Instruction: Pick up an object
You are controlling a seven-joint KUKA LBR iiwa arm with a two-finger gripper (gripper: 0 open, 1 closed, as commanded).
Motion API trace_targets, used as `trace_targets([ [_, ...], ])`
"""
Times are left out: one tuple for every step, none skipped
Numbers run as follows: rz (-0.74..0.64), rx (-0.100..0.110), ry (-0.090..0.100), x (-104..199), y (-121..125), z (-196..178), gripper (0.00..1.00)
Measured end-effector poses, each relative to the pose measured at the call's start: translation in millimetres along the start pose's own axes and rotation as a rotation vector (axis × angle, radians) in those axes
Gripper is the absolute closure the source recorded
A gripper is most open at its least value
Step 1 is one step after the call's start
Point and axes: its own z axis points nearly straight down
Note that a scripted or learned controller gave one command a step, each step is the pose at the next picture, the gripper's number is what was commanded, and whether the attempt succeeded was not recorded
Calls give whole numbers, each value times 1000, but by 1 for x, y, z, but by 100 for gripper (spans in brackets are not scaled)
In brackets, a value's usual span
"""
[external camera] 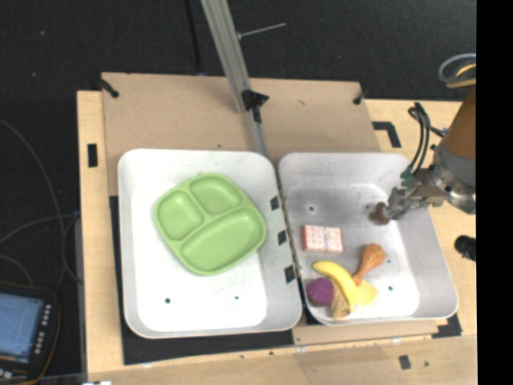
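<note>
Jaws of the two-finger gripper (pixel 387 210) sit low over the upper right part of the right shallow white bin (pixel 417 291); the tip is small, dark and blurred, so whether the jaws stand apart or closed cannot be told, and nothing can be seen between them. Grey arm with orange band (pixel 458 147) enters from the right edge of the view, above the bin's far right corner.

Near to far, right bin: a purple round ball (pixel 320 290) lies at the near left corner, touching a yellow plastic banana (pixel 345 282) that curves across the near floor. A brown, bread-like piece (pixel 341 305) lies at the banana's near side, partly under it. An orange-brown toy drumstick (pixel 368 259) leans just beyond the banana, touching it at its lower end. A small pink-and-white patterned rectangular box (pixel 322 237) lies flat nearer the middle, beside the left wall and apart from the banana. All of these lie nearer than the gripper and apart from it.

Left shallow white bin (pixel 144 295): a light green plastic plate with three compartments (pixel 210 224) lies flat near the centre, turned at a slant.

Both bins rest side by side on the pale wooden desk (pixel 94 215). A grey metal post (pixel 228 50) rises from the desk's far side, between the bins.
</note>
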Motion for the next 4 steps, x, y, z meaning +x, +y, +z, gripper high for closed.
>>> trace_targets([
  [-6,-1,3,49,16,3,100],
  [-6,-1,3,95,25,4,100],
  [-6,-3,3,136,32,-2,100],
  [-7,-3,3,189,40,-1,100],
])
